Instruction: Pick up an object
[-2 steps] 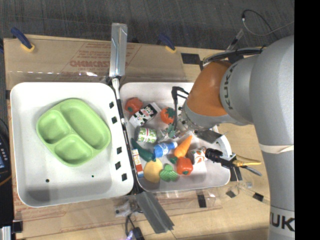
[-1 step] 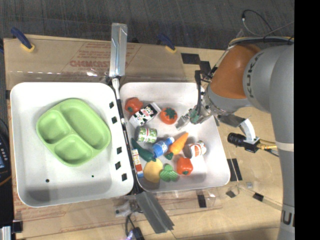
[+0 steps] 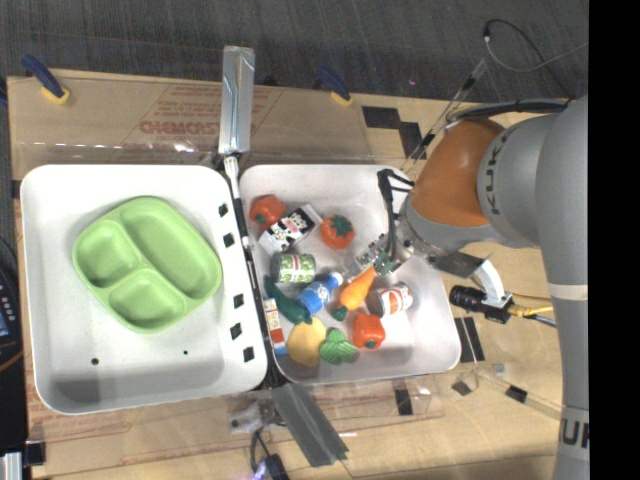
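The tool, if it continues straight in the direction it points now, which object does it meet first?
Most likely the orange carrot-shaped toy. The tool points down and toward the pile in the right bin, and that toy lies just beyond its tip. Depth is unclear from above, so it may touch the bin floor beside it.

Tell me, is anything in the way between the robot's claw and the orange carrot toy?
Nothing visible is. The gripper sits low in the right white bin, right at the upper end of the orange plastic carrot. Other toys crowd the carrot's lower left, away from the gripper.
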Robot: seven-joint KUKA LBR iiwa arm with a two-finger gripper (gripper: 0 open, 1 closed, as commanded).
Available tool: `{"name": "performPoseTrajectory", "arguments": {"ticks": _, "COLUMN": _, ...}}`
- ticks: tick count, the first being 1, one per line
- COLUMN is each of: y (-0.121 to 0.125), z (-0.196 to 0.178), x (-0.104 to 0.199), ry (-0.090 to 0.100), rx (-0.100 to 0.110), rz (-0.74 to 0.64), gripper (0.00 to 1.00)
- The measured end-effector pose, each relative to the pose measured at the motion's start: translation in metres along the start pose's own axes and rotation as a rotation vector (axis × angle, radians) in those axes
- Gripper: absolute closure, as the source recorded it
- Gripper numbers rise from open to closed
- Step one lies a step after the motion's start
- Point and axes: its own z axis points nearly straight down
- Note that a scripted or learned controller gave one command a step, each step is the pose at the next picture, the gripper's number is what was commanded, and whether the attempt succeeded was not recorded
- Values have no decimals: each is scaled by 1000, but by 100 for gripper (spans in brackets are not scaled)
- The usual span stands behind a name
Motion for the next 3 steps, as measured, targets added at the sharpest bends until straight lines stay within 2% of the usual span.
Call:
{"name": "performPoseTrajectory", "arguments": {"ticks": 1, "y": 1, "z": -10, "x": 0, "ry": -1, "rx": 0, "rz": -5, "gripper": 100}}
{"name": "performPoseTrajectory", "arguments": {"ticks": 2, "y": 1, "z": -10, "x": 0, "ry": -1, "rx": 0, "rz": -4, "gripper": 0}}
{"name": "performPoseTrajectory", "arguments": {"ticks": 3, "y": -14, "z": 2, "x": 29, "ry": 3, "rx": 2, "rz": 48, "gripper": 0}}
